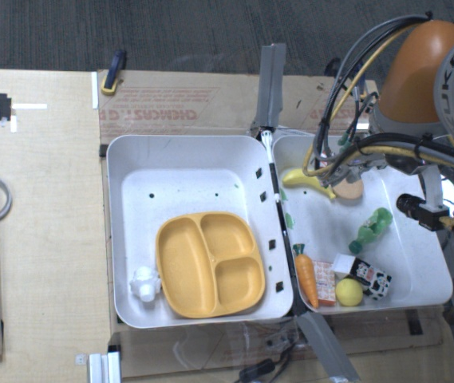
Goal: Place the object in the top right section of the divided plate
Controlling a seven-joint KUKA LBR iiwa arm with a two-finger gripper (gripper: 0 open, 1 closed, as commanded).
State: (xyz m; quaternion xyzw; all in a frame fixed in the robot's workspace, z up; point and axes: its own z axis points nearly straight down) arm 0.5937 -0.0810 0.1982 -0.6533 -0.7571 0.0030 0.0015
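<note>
Seen from above, the gripper (340, 175) hangs over the right bin's (418, 294) far left corner above a yellow banana (306, 182), its grip impossible to tell, while the divided plate (209, 263) sits in the left bin (131, 214).

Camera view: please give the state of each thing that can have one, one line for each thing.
divided plate: flat in the left bin, all sections bare
white object: on the left bin floor, touching the plate's left rim
banana: lying in the right bin, under the hand
hand: low over the banana; grip unclear
carrot: lying along the right bin's left wall
lemon: resting beside the carrot
</note>
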